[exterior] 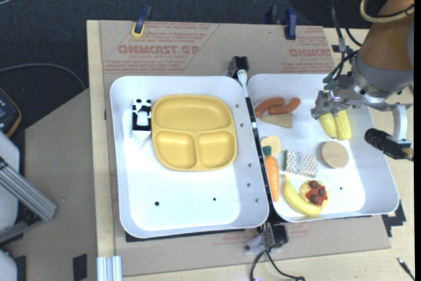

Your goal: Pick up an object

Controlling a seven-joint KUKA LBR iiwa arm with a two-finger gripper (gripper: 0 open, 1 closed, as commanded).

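Arm: the grey arm [388,43] with its orange band comes in from the right and hangs over the upper right part of the right bin [368,204].
Gripper: the gripper [327,104] sits low at the top end of the corn, just above it; from where I stand I cannot tell how it is set or whether anything is in it.
Corn: two yellow corn cobs [335,123] lie side by side in the right bin's upper right, directly under the gripper.
Sausage: a red-orange sausage [277,104] lies near the bin's top left, with a tan wedge [279,120] just below it.
Round piece: a pale tan disc [335,154] sits below the corn.
Carrot: an orange carrot [272,172] lies along the left wall of the right bin, beneath a small pale yellow piece [270,142].
Packet: a small patterned packet [300,162] lies between the carrot and the disc.
Banana: a banana [297,201] curves along the bottom, touching a round pastry with red topping [314,192].
Left bin: the left bin [177,210] holds a yellow divided plate [194,130] and a small black-and-white item [141,116] at its left.
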